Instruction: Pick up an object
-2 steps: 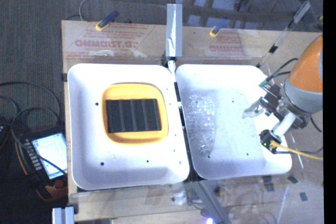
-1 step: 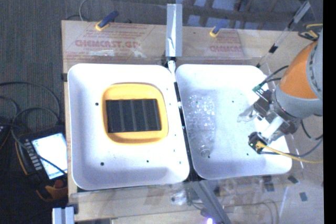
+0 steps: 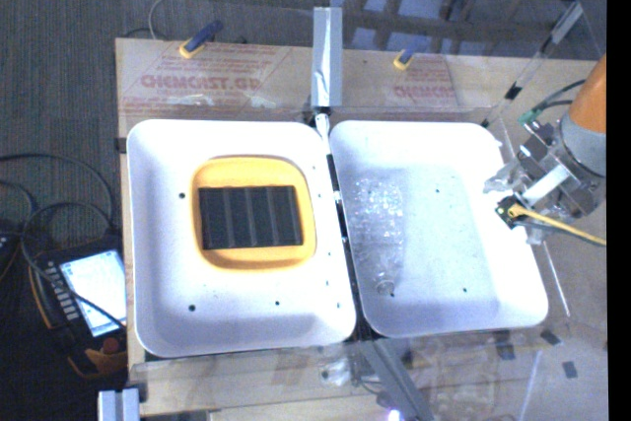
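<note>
Meanwhile the gripper point(image 3: 521, 202) sat at the right bin's point(image 3: 454, 306) right rim — whether its fingers were spread or together could not be told. A clear plastic bottle point(image 3: 380, 227) lay in that bin's left part, well apart from it. An orange-framed dark grille object point(image 3: 252, 214) rested in the left bin point(image 3: 158, 311).

A clear plastic bottle point(image 3: 380, 230) lies on its side in the right bin point(image 3: 463, 306), near its left wall.
</note>
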`<action>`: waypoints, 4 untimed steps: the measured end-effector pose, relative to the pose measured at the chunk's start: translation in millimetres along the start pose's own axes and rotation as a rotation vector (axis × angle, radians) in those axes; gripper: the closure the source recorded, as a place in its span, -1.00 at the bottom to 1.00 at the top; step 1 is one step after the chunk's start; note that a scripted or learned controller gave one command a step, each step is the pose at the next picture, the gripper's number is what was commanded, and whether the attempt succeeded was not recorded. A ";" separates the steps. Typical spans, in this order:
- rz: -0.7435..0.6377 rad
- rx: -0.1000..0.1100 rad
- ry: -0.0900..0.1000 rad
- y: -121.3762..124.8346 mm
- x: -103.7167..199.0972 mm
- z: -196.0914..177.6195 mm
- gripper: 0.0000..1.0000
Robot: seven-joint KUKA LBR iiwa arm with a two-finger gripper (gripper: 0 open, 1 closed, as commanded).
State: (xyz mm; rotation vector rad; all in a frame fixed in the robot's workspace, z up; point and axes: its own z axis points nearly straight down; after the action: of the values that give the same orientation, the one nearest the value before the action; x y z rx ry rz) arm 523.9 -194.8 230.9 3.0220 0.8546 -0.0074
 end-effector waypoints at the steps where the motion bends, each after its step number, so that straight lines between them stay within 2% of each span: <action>1: 0.127 -0.001 0.000 18.5 -27.0 -98.9 -1.00; 2: 0.115 0.006 0.003 -22.7 -22.8 133.6 -1.00; 3: 0.289 0.003 0.013 -12.0 -21.5 140.3 -1.00; 4: 0.260 0.002 0.000 16.6 -27.8 92.5 -1.00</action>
State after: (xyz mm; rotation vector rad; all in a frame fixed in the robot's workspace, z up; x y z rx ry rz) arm 508.6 -223.7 138.6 3.1085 0.4552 -0.0082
